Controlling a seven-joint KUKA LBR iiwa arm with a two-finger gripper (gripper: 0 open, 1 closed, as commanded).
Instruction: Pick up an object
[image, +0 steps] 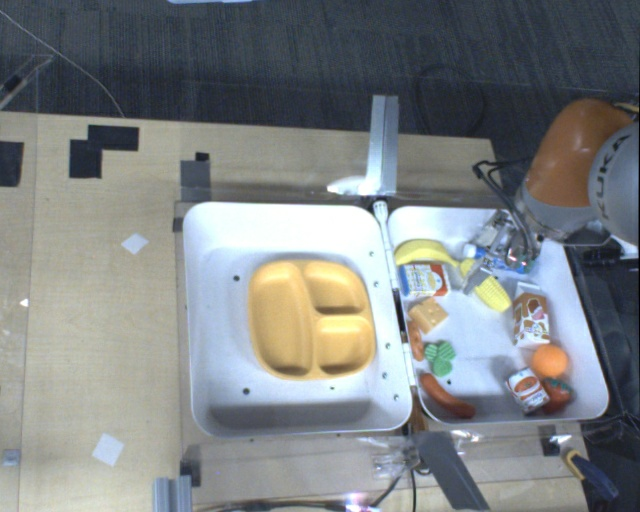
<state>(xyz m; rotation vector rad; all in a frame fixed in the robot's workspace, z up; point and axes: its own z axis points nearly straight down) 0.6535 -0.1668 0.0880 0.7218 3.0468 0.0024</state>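
My gripper (484, 264) hangs low over the upper middle of the right bin (585, 300), reaching in from the right. Just below its tip lies a yellow corn cob (491, 293), and I cannot tell whether they touch. To its left are a banana (420, 250) and a small red and blue carton (425, 279). Lower down sit a tan cracker (428, 315), a green broccoli piece (438, 355) and a red sausage (447, 397). On the right side are a red and white packet (531, 320), an orange (549, 360) and a small can (526, 390).
The left bin (215, 300) holds a yellow divided tray (310, 317) at its middle. A metal post (384, 140) stands behind the seam between the bins. The grey arm with its orange band (570, 160) comes in over the right bin's far right corner.
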